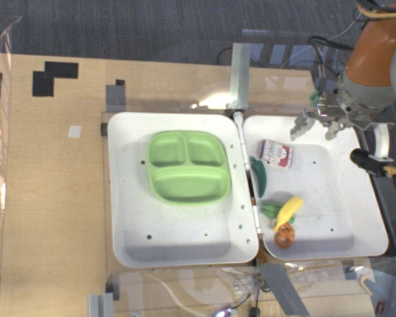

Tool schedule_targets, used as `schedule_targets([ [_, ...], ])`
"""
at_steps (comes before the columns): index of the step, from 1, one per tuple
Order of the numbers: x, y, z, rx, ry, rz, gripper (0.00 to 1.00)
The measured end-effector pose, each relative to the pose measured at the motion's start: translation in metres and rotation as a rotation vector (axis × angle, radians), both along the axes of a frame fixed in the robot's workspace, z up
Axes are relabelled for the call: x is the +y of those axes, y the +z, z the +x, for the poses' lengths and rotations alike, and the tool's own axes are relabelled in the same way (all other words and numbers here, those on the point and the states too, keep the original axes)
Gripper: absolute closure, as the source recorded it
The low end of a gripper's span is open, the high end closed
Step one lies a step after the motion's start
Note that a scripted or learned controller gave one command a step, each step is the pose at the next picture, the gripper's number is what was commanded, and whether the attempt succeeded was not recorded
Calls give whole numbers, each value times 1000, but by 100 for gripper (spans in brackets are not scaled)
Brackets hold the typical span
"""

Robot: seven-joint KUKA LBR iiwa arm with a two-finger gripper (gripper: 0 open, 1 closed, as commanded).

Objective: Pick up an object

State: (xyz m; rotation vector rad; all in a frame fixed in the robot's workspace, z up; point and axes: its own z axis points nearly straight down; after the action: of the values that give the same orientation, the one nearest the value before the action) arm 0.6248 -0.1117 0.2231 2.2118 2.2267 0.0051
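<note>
From the camera above the bench, you look down on two white bins side by side. The left bin (129, 197) holds a green divided plate (187, 167) lying flat near its middle. The right bin (356, 210) holds the loose items you can choose from: a small red and white carton (276, 153) near the back, a dark green piece (258, 173) against the dividing wall, and a yellow banana (288, 211) touching a small orange-red fruit (284, 236) near the front.

Your gripper (317, 125) hangs above the right bin's back edge, fingers spread apart and grasping nothing.

The carton lies nearest. It is probably light and stiff, with flat sides that suit a pinch across its narrow width. The rounded, smooth-looking banana may slip.
</note>
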Motion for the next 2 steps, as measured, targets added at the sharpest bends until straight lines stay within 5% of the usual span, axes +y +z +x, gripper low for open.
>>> schedule_targets([
  [1, 19, -76, 12, 2, -112, 1, 0],
  [2, 25, -125, -11, -2, 118, -1, 0],
])
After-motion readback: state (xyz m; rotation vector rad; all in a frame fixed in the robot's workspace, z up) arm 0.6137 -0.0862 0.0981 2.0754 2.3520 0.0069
